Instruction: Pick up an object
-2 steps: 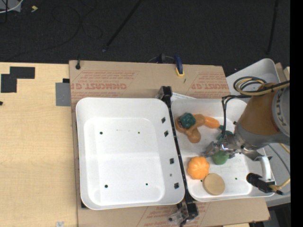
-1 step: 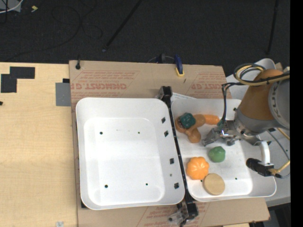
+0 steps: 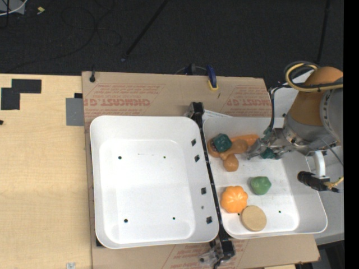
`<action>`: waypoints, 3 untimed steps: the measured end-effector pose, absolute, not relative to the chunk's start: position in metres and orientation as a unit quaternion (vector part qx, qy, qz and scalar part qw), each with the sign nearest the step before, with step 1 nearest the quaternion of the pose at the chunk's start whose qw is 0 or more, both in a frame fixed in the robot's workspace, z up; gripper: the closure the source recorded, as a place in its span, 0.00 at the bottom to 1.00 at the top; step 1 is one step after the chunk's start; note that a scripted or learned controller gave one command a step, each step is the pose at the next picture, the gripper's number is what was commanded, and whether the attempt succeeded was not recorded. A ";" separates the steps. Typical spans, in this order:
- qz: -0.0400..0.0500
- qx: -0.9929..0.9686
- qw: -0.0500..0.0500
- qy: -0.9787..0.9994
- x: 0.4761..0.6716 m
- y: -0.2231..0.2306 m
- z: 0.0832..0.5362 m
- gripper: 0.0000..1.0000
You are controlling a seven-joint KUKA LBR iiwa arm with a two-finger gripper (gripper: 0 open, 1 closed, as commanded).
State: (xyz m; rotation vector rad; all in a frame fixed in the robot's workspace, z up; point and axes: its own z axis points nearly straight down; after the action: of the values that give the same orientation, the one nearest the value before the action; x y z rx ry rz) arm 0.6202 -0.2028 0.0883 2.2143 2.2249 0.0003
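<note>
Two shallow white bins sit side by side on the bench, and every candidate lies in the right bin point(image 3: 314, 220); the left bin point(image 3: 101, 206) is bare white plastic. The gripper point(image 3: 263, 148) is low over the upper part of the right bin, just beside an orange carrot-like piece point(image 3: 242, 144); how it stands I cannot tell, since the mechanism is a dark tangle at this size and no object shows clearly inside it.

My judgement is that the step in hand is the approach and closing on something in the cluster near the bin's top. That cluster is crowded: a dark teal lump point(image 3: 221, 143) touches the carrot-like piece, and a small tan, knobbly piece point(image 3: 230, 162) lies just below them. A clean pick would mean coming straight down on one item, straddling its narrow axis, and avoiding the dividing wall nearby.

Easier targets lie well apart lower down. The orange pumpkin point(image 3: 234, 199) is round, ribbed and glossy, likely to roll. A green blocky piece point(image 3: 259, 185) looks matte with flatter sides. The tan disc point(image 3: 254, 218) is smooth and flat, touching the pumpkin, offering little edge to catch.
</note>
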 end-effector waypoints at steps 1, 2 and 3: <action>-0.001 0.705 -0.001 0.709 0.618 -0.202 0.098 1.00; -0.011 0.708 -0.009 0.706 0.637 -0.199 0.085 1.00; -0.002 0.706 -0.002 0.708 0.643 -0.154 0.127 1.00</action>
State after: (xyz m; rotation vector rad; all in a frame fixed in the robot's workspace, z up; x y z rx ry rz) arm 0.6432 -0.1543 0.1271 2.2229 2.2270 -0.0053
